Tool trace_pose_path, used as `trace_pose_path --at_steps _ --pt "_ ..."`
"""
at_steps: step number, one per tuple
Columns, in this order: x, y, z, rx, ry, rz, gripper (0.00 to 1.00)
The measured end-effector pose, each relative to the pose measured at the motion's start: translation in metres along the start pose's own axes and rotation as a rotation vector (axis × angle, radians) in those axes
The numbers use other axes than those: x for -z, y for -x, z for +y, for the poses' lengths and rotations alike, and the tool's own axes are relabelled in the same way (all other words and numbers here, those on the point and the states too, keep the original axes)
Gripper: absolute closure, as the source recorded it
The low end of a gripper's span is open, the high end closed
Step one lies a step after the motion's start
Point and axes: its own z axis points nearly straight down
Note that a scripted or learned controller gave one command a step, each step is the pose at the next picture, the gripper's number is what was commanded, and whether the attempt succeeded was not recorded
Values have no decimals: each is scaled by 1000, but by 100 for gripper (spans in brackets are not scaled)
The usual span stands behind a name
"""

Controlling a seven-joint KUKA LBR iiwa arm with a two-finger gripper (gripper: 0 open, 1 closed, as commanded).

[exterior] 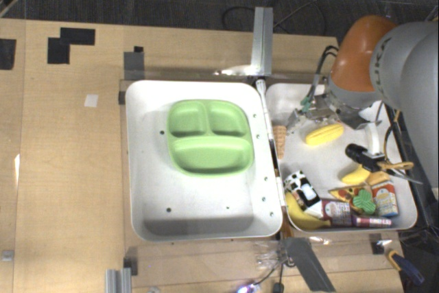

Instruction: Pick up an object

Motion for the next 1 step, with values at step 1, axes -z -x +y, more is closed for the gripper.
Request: trace_pose_path --at_steps 1 --pt "13 -2 3 0 8 3 100"
